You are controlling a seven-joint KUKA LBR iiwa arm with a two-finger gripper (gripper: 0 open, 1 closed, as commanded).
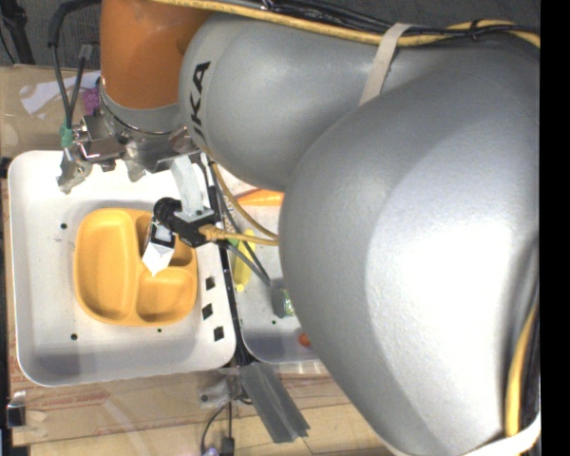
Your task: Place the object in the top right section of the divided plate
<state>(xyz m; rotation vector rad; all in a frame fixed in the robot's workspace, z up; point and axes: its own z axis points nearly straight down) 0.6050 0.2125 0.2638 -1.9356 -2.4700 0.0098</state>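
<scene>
A yellow divided plate (114,274) lies in the left white bin (38,255). My gripper (158,253) hangs over the plate's upper right part, close to the ridge between its sections. That part of the plate is mostly hidden by the gripper. I cannot tell whether anything is held in the gripper. The plate's tall left section and lower right section look bare.
The grey arm (389,207) covers most of the right bin (266,345). In the visible strip of that bin are an orange thing (262,197) near the top, a small green thing (285,303) and a bit of orange (304,339) lower down.
</scene>
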